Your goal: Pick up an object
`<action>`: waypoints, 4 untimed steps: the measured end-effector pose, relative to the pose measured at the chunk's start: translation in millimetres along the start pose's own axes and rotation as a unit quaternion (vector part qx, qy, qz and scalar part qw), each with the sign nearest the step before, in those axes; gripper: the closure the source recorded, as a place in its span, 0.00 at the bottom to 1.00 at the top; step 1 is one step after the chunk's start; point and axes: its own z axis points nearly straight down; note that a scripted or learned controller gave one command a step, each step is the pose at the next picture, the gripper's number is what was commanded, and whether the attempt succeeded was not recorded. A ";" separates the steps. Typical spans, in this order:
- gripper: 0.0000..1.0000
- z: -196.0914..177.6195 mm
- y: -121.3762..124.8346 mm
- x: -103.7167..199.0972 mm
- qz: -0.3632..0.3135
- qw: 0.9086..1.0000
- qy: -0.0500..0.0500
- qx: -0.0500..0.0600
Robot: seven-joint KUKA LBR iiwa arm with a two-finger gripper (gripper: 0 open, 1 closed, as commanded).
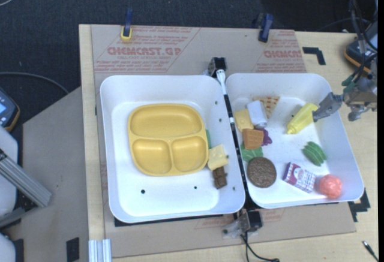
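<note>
My gripper (343,111) hangs over the right rim of the right bin (348,150). Its fingers stand apart, open, with nothing between them. The left finger (327,107) points toward a yellow bottle-shaped toy (301,118) and stops just short of it. Further into the bin lie a green toy (314,152), a pink-red ball (329,185), a purple and white box (299,177) and a round brown cookie (261,171).
The right bin also holds a waffle piece (269,103), a white block (257,113), a yellow block (243,120) and an orange-brown block (252,138). The left bin (114,153) bears a yellow divided plate (165,138), a yellow wedge (217,156) and a brown piece (220,178).
</note>
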 end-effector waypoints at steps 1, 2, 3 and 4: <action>0.00 -7.3 2.2 0.8 -0.002 1.000 -0.002 -0.007; 0.00 53.5 -1.4 6.8 -0.002 1.000 0.000 -0.003; 0.00 110.6 -8.1 1.7 -0.002 1.000 0.000 -0.004; 0.00 152.9 -4.5 2.4 -0.002 1.000 0.000 -0.004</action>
